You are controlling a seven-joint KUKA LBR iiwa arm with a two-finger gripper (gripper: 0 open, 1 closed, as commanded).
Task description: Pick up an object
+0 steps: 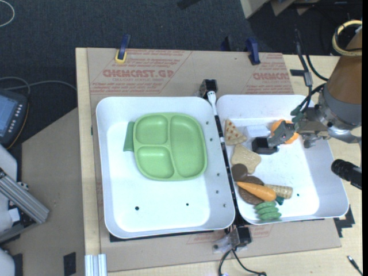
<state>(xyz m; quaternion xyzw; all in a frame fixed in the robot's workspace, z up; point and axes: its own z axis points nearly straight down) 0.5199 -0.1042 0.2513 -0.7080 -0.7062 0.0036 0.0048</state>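
Note:
My gripper [275, 138] hangs over the upper middle of the right bin [322, 184], reaching in from the right. An orange toy piece [289, 135] sits right at the gripper, partly covered by it; whether it is held is unclear. A small dark part [261, 146] lies just left of the gripper. Below and to the left are a cracker-like wedge [234, 132], a beige bread slice [246, 157], a brown cookie [238, 170], a carrot [257, 190], a tan cone [280, 191] and a green pea pod [267, 211].
The left bin [115, 200] holds a green divided plate [169, 145]. A black divider rail [221, 154] runs between the two bins. The arm's orange band [348, 79] rises at the right edge, and a black cylinder [349, 172] juts in by the right bin's rim.

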